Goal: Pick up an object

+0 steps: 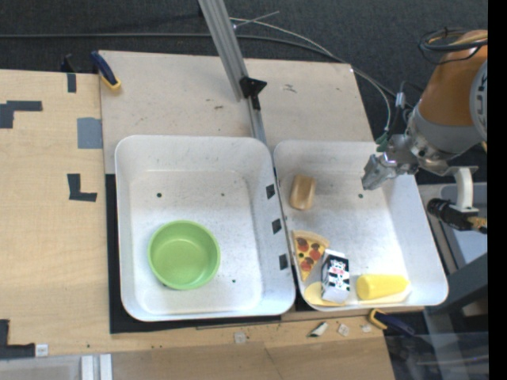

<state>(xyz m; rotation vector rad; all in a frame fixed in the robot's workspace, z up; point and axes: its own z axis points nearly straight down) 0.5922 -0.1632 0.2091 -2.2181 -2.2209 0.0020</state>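
Note:
The right bin (400,212) holds a tan bread roll (302,191) near its left wall, a pizza slice (308,251), a small black-and-white carton (337,275) and a yellow block (382,286) along the front. A green bowl (184,253) sits in the left bin (142,165). My gripper (374,176) hangs over the right bin's back right part, well to the right of the bread roll, with nothing seen between its fingers.
A slanted metal pole (230,50) rises from behind the bins' shared wall. A blue-and-yellow clamp (105,70) lies at the bench's back left, and another (388,321) lies by the front edge. Cables (317,50) run toward the arm.

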